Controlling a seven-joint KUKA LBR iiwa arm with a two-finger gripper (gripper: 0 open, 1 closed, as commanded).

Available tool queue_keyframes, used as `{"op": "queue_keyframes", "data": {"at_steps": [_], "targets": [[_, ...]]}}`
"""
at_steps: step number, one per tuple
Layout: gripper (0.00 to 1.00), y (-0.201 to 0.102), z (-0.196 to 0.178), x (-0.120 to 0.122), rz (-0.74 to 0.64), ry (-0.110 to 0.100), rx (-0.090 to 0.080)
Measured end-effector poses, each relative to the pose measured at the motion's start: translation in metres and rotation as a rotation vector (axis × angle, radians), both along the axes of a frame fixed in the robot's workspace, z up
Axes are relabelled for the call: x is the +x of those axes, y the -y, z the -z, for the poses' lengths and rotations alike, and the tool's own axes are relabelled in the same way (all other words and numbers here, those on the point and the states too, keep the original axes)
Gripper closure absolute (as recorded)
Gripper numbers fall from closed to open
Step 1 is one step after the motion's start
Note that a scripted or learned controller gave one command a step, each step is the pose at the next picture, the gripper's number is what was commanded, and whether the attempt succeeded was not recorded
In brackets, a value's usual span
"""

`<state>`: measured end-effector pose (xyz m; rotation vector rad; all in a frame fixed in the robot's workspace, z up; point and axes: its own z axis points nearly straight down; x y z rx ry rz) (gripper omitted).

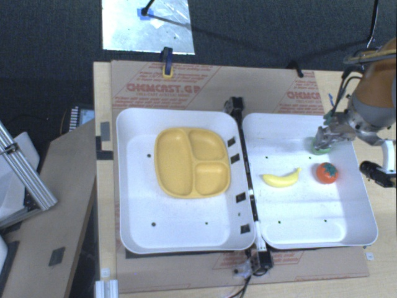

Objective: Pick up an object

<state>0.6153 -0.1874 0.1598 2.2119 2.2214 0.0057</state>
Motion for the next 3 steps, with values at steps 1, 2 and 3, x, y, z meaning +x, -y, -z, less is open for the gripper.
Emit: {"op": "queue_keyframes", "data": {"at_steps": [1,2,3], "targets": [[1.0,-0.01,-0.059,0.002,-0.002,0.001,0.0],[1.0,-0.009,-0.11,0.004,-0.002,-0.002,0.0],[1.0,-0.051,-0.098,-0.01,-0.003,-0.007,0.003]]}}
